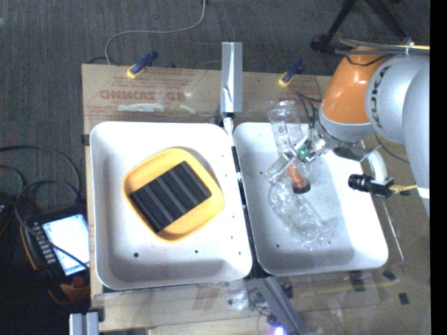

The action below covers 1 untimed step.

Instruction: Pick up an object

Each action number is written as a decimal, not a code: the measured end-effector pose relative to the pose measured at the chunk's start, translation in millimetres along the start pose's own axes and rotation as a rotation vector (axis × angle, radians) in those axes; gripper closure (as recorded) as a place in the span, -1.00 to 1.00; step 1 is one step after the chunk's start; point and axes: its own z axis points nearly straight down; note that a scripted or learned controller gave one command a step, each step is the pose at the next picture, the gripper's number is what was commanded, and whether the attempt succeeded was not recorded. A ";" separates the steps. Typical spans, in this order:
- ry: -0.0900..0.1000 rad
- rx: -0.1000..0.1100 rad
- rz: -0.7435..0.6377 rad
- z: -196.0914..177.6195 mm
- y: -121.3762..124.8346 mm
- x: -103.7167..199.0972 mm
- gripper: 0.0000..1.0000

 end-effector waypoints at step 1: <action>-0.003 0.002 0.073 -61.9 24.2 -7.3 1.00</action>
